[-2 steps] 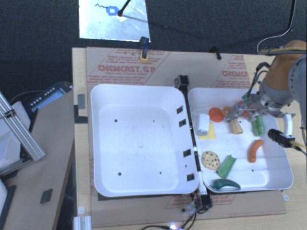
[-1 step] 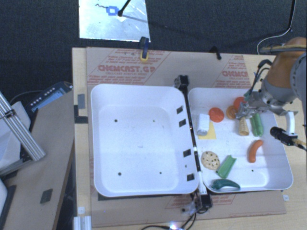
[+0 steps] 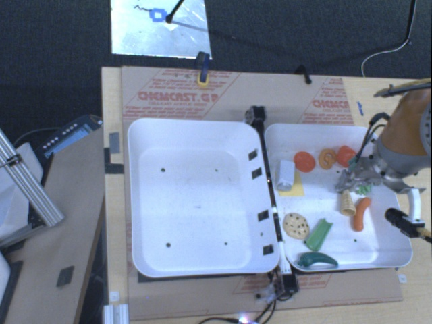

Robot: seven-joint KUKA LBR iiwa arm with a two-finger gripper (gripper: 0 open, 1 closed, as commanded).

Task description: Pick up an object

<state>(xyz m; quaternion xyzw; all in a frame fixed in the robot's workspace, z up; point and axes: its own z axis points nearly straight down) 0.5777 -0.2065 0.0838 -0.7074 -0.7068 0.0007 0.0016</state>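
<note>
The right bin [image 3: 391,252] holds several small items. At its far side lie a red tomato slice [image 3: 304,160], an orange slice [image 3: 328,158] and a red piece [image 3: 345,155]. A grey-blue cylinder [image 3: 286,173] rests on a yellow piece [image 3: 294,188]. Nearer the front are a cookie [image 3: 295,225], a green pickle [image 3: 318,232] and a teal object [image 3: 317,260]. My gripper [image 3: 352,182] hangs low at the bin's right side, just above a tan cone [image 3: 347,204] and beside an orange carrot-like piece [image 3: 361,214].
The left bin [image 3: 196,198] sits beside the right one, with black clips [image 3: 260,174] along the shared wall. The arm's grey body and orange band [image 3: 405,130] cover the right bin's far right corner. Cardboard lies under both bins.
</note>
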